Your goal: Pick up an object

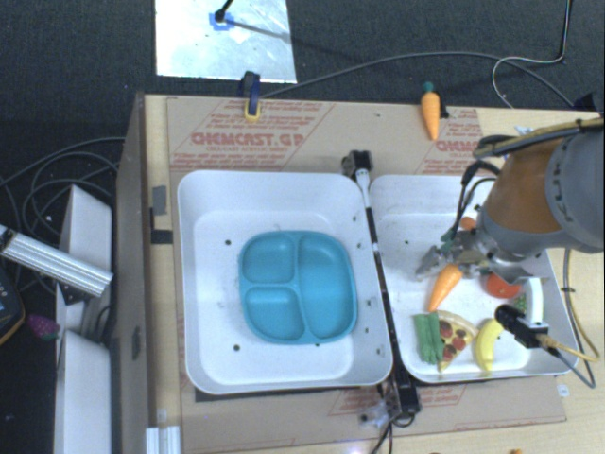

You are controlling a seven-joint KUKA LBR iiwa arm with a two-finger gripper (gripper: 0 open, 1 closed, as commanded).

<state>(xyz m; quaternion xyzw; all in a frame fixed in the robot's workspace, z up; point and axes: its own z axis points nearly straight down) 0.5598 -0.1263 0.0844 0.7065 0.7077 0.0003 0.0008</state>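
Toy carrot [444, 286] lies mid right bin [406, 197], just below the gripper [442, 258]; finger state cannot be determined. Pizza slice [456, 334], green vegetable [427, 337] and banana [487, 343] sit along the near edge. Left bin [203, 216] holds a blue divided plate [297, 286].

You look down on a tan cardboard-covered counter [284, 135] printed with red lettering, standing on a dark, speckled carpet floor [66, 55]. A shiny square metal sheet [225, 28] lies on the carpet beyond the counter's far edge. Thin black cables [52, 192] loop across the floor at the left, near a ribbed silver aluminium rail [59, 261].
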